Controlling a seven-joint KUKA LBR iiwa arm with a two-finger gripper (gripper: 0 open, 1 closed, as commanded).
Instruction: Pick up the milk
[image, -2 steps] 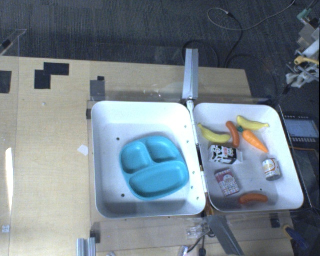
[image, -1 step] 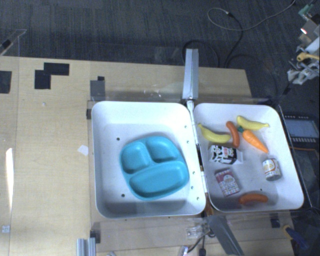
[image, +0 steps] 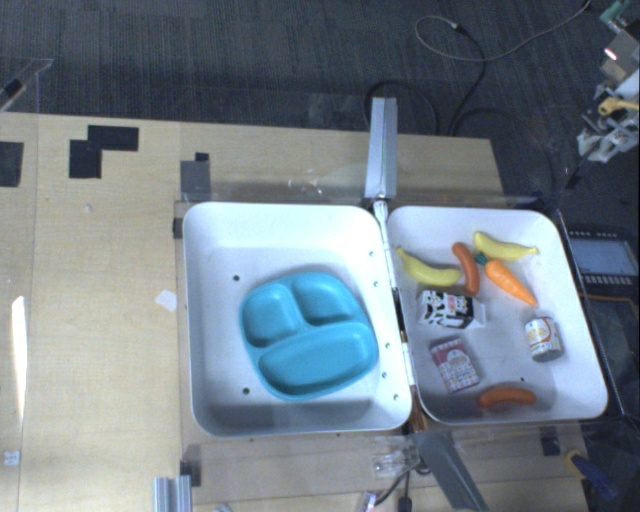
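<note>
I am risking a bad grab: the milk carton (image: 445, 308) is lying flat in the right bin (image: 590, 395), near its left wall, crowded by a banana (image: 428, 268) and a sausage (image: 466, 267). My gripper (image: 610, 120) is hanging well apart, beyond the bin's far right corner; I cannot tell how my jaws are standing.

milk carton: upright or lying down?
Lying down. The milk carton shows its broad cow-patterned face to the overhead camera, flat on the right bin floor, between a banana and a red packet.
</note>
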